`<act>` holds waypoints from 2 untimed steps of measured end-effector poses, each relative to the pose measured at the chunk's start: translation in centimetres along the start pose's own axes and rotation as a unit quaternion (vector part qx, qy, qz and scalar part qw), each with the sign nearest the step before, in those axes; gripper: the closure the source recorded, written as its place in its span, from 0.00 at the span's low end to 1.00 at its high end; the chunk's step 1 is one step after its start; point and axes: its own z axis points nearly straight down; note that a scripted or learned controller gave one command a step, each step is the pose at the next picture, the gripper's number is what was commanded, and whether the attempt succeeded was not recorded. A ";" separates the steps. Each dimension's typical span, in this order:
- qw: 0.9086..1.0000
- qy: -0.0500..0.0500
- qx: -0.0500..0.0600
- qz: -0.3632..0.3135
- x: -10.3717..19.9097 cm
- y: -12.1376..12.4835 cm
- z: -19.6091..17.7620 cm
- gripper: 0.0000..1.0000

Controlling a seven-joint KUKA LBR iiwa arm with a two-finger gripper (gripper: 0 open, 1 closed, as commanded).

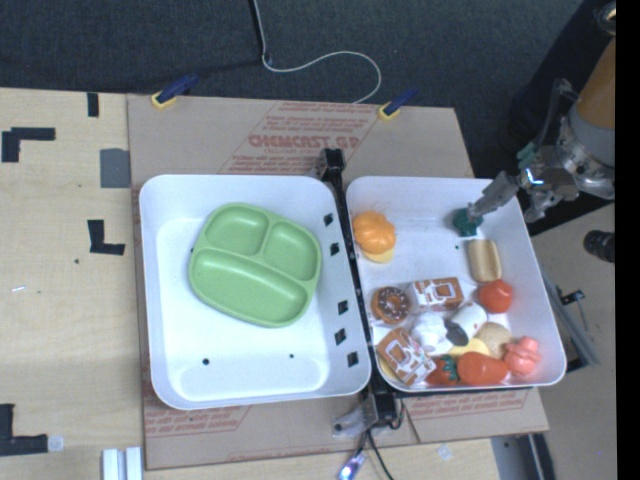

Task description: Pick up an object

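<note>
Gripper [466, 220] sits over the upper right part of the right bin [420, 190], finger tips teal, low near the bin floor. Whether it is spread or pressed together I cannot tell from this slant; nothing visible in it.

Nearest candidate: the hot dog bun [485, 260], lying just below and slightly right of the tips, near them but apart. Toy food, so I judge it light, stiff plastic, smooth and somewhat slippery, not fragile. Best hold would be across its narrow width at mid-length; its long axis runs roughly up and down the view.

The orange burger bun [374, 235] lies well to the left by the divider, rounded, likely to slip from a pinch.

Red tomato [495, 295] sits just below the hot dog bun. Donut [390, 304] and waffle [440, 292] crowd the middle; tight packing there looks risky.

Left bin [170, 368] holds a green divided plate [256, 264].
</note>
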 end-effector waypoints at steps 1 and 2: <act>1.000 -0.002 -0.011 0.000 2.1 -2.7 16.6 0.00; 1.000 0.000 -0.001 -0.002 4.8 -1.2 19.3 0.00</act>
